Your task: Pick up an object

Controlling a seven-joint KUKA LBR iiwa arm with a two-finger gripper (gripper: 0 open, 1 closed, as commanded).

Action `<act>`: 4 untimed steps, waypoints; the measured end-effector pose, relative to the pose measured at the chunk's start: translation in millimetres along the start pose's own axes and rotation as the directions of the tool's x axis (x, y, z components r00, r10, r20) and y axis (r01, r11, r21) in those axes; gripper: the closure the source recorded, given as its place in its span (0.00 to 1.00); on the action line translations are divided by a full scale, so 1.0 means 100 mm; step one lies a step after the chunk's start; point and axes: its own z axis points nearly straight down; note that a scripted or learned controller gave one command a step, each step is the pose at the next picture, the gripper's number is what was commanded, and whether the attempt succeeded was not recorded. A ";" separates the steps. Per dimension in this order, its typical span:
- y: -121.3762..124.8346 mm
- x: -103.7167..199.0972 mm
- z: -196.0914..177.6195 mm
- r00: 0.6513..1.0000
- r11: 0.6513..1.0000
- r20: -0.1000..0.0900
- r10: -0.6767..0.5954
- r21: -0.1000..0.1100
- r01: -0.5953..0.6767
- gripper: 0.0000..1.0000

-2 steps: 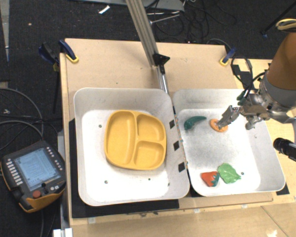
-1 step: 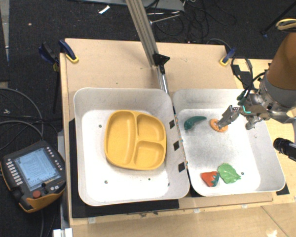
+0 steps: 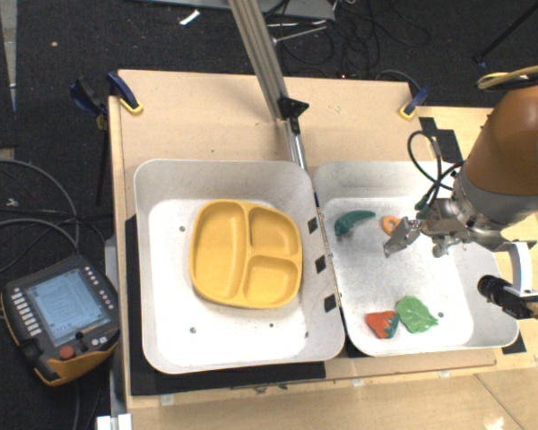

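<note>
In the right bin (image 3: 457, 325) lie a dark green curved toy (image 3: 351, 222), a small orange piece (image 3: 390, 224), a light green leafy toy (image 3: 417, 314) and a red-orange toy (image 3: 381, 324) that touches it. My gripper (image 3: 421, 243) hangs over the bin's upper right part, just right of the orange piece. It is open, its fingers spread apart with nothing between them. The left fingertip (image 3: 397, 241) is close to the orange piece; whether they touch I cannot tell.
A yellow divided plate (image 3: 247, 253) lies in the left bin (image 3: 161, 267). A slanted metal pole (image 3: 264, 56) runs down to the divider between the bins. A teach pendant (image 3: 61, 316) rests on the floor left of the bench.
</note>
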 end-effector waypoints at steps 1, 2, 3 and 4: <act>-0.05 0.00 0.44 1.000 1.000 0.000 0.000 -0.001 0.000 0.00; -0.05 0.11 0.99 1.000 1.000 -0.001 -0.001 0.000 0.001 0.00; -0.04 0.10 0.85 1.000 1.000 0.000 0.000 -0.007 0.000 1.00; -0.03 0.21 0.35 1.000 1.000 0.001 -0.004 -0.012 0.004 1.00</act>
